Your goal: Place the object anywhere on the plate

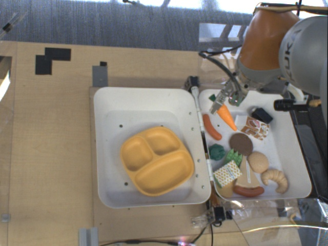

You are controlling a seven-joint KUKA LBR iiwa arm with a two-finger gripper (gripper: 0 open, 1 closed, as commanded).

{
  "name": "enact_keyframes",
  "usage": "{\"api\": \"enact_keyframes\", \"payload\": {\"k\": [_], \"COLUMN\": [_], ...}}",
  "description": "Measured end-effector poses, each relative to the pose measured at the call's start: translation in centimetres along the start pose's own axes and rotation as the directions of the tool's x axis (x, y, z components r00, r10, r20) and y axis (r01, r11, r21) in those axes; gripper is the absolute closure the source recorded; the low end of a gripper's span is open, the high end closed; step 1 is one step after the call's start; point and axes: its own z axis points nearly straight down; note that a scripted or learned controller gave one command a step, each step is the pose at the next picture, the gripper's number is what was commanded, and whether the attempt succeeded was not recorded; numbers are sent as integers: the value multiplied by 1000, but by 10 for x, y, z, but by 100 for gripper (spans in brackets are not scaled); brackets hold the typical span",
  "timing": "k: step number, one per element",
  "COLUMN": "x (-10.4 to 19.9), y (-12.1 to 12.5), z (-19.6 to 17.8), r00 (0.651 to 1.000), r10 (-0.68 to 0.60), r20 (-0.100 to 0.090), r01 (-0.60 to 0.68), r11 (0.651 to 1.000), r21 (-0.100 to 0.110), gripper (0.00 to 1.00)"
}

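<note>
Tool (221,102) clamped on carrot's (227,116) upper end, over right bin (302,181).

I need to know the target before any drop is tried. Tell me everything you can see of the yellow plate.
The yellow plate is a rounded-square dish, plastic by its look, with a raised rim and three compartments: two smaller ones on the far side and one large one on the near side. It lies flat, turned at a slant, on the floor of the left bin, near the middle. No food lies in any compartment. Nothing touches it besides the bin floor.
</note>
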Motion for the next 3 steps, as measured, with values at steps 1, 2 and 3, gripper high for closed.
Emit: {"api": "enact_keyframes", "payload": {"k": [1,2,3], "x": [0,42,87], "y": [0,19,24], "z": [0,1,0], "r00": [1000,994,944], "r10": [0,-106,-330], "r20": [0,-3,-3], "r01": [0,106,330], "r11": [1000,994,944], "r21": [0,-1,-3], "gripper": [0,0,0]}}
